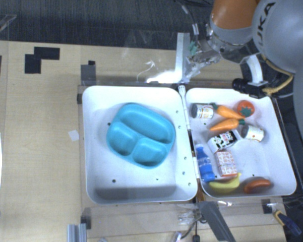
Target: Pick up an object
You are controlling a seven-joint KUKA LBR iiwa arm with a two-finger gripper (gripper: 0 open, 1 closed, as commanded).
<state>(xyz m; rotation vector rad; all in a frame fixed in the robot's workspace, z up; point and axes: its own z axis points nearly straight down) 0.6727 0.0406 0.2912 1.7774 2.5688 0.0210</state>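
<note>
The gripper (197,59) hangs above the bench at the 12 o'clock edge of the right bin (282,150), over no object; whether its fingers are wide or narrow I cannot tell (blurred, seen against clutter). The left bin (98,185) bears a blue divided tray (140,134). In the right bin lie two carrots (228,118), a tomato (245,108), a blue bottle (203,163) and, at 6 o'clock, a banana (225,184).
</note>
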